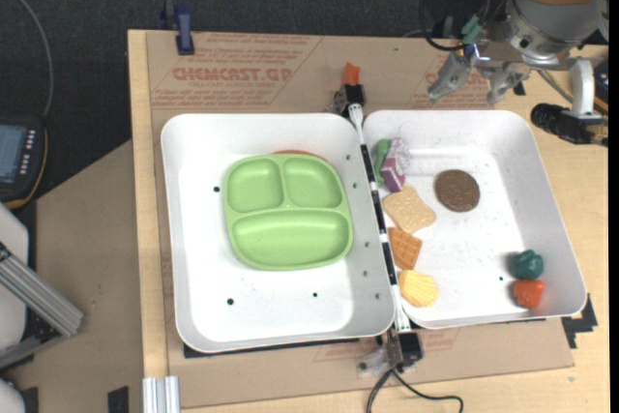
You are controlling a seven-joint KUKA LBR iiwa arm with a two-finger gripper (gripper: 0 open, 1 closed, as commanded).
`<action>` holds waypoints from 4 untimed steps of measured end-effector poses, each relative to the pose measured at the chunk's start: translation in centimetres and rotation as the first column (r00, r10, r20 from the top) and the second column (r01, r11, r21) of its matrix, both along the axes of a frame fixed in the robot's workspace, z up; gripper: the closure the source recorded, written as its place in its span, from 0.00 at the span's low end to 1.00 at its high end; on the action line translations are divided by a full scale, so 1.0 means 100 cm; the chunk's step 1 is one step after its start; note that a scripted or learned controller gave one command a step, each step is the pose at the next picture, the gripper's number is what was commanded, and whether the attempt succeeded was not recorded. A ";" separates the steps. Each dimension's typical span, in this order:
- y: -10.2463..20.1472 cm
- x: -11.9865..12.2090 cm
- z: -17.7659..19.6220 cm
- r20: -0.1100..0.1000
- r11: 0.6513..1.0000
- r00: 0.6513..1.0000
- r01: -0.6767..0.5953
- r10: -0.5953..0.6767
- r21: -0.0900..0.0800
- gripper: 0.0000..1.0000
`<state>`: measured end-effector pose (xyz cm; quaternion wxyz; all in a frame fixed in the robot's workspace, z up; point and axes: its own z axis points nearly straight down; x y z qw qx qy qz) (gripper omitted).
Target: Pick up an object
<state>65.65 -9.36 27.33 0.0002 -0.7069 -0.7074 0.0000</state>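
My gripper point(476, 82) hangs above the far rim of the right bin point(556, 208), its two grey fingers spread apart with nothing between them. Below it in that bin lie a brown round cookie point(457, 190), a tan cracker point(409, 209), an orange waffle piece point(405, 249), a yellow ridged chip point(419, 287), and a purple and green item point(391, 163) against the left wall. A teal and red toy point(528, 279) sits in the near right corner.
The left bin point(193, 295) holds a green three-compartment plate point(287, 211). A black clip with an orange tip point(349, 92) joins the bins at the far side. A blue clamp point(180, 26) stands on the cardboard's far left.
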 end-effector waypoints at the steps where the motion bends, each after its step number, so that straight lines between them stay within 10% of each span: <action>1: -0.050 -0.002 -0.119 -0.011 1.000 1.000 0.005 -0.005 0.000 0.00; 2: -0.067 -0.053 -0.194 -0.009 1.000 1.000 0.003 -0.003 0.002 0.00; 3: -0.066 -0.048 -0.178 0.004 1.000 1.000 0.001 -0.001 -0.002 1.00; 4: 0.013 -0.020 -0.082 0.013 1.000 1.000 -0.008 0.008 0.000 1.00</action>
